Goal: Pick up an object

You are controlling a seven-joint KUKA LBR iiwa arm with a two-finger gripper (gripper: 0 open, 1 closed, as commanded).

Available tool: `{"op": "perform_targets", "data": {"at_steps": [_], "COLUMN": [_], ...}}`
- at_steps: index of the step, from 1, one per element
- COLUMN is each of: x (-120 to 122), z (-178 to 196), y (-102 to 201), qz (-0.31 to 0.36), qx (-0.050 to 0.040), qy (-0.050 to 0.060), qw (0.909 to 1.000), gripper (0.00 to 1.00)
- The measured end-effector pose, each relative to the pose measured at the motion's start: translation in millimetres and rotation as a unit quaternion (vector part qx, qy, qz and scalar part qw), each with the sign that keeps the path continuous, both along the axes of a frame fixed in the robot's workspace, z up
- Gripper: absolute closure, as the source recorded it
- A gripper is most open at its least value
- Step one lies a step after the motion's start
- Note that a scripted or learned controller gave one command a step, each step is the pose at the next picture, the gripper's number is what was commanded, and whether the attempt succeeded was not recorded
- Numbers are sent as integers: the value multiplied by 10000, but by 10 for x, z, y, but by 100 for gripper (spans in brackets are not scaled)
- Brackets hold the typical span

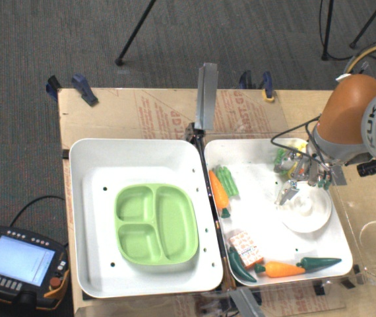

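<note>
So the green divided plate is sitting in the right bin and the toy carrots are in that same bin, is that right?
Not quite. The camera view shows the green divided plate in the left bin, apart from the toys. The carrots are indeed in the right bin.

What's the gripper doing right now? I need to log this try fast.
Gripper: low in the right bin, beside the white plate; whether it is open or closed cannot be told, and nothing shows in its grasp.

A green divided plate (156, 233) sits mid-left bin (89, 177); the gripper (289, 191) hovers beside a white bowl (307, 213) at three o'clock in the right bin (254, 157).
</note>
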State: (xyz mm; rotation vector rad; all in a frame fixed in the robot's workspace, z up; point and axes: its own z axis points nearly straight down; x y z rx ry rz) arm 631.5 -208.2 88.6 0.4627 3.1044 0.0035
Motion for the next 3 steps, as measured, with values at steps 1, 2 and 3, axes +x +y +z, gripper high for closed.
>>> {"op": "perform_targets", "data": {"at_steps": [1, 2, 3], "x": [53, -162, 16], "z": [11, -4, -8], "y": [-9, 27, -4], "qz": [-308, -97, -784], "qx": [41, 3, 38], "qy": [58, 3, 50], "qw": [9995, 10000, 9969], "gripper": [0, 0, 0]}}
